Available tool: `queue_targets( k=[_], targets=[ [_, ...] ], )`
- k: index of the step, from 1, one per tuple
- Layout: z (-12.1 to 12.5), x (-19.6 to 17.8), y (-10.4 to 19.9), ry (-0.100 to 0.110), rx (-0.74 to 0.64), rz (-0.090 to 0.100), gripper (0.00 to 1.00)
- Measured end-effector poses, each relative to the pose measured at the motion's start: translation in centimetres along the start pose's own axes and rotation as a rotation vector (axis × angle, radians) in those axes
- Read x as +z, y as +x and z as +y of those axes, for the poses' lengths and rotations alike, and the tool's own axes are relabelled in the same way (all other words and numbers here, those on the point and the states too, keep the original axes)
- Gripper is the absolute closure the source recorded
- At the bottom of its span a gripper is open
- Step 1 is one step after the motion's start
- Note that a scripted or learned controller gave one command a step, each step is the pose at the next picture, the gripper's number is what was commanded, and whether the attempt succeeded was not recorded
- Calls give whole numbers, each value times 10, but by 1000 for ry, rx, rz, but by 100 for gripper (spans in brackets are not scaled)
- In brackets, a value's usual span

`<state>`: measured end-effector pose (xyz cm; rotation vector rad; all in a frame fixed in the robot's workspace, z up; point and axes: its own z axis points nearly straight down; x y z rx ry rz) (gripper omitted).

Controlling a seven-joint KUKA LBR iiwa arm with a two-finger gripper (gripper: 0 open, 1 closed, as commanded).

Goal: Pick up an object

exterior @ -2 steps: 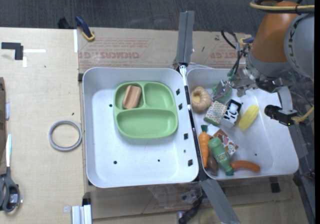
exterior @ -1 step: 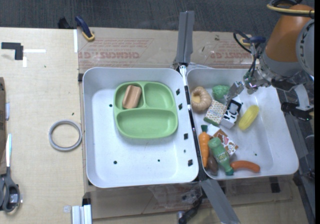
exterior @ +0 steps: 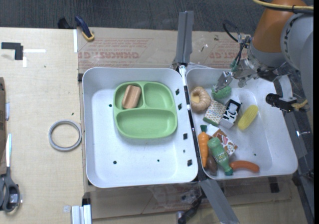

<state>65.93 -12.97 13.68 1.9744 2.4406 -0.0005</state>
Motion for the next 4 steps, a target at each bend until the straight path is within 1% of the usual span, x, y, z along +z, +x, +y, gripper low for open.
queue_targets(
  k=[1, 2, 3, 4],
  targets=[
    [1, -10, 0, -1, -3, -2, 100],
    [1, -10, 0, -1, -2, -2, 0],
    [-52, 40, 25, -6, -10, 0, 0],
    [3, 44, 19, 0, -28, 0, 0]
  ],
)
